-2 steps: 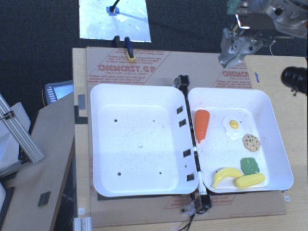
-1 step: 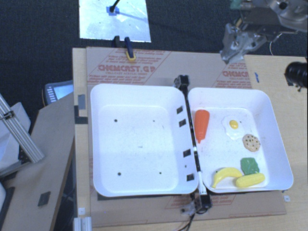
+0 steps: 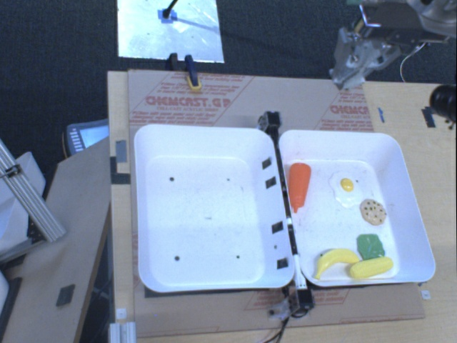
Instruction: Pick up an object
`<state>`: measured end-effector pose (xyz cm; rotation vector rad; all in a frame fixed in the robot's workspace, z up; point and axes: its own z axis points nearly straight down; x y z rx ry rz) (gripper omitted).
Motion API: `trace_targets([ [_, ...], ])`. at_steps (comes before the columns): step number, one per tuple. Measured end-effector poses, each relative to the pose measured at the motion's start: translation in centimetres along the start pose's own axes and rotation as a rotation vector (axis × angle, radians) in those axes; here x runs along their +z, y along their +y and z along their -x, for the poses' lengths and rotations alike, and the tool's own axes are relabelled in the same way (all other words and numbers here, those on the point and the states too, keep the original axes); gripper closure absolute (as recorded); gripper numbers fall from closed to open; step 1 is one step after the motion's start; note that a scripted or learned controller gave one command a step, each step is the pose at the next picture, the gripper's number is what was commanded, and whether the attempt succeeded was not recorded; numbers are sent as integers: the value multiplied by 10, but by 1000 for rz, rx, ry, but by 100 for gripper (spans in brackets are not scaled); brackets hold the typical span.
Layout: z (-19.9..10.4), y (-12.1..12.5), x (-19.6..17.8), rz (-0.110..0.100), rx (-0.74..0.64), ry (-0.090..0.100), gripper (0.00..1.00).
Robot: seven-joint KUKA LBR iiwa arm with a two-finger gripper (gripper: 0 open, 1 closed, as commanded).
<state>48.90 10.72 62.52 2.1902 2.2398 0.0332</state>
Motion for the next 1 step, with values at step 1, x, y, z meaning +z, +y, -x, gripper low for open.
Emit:
trace_targets([
  [1, 0, 0, -11, 2, -1, 1, 100],
])
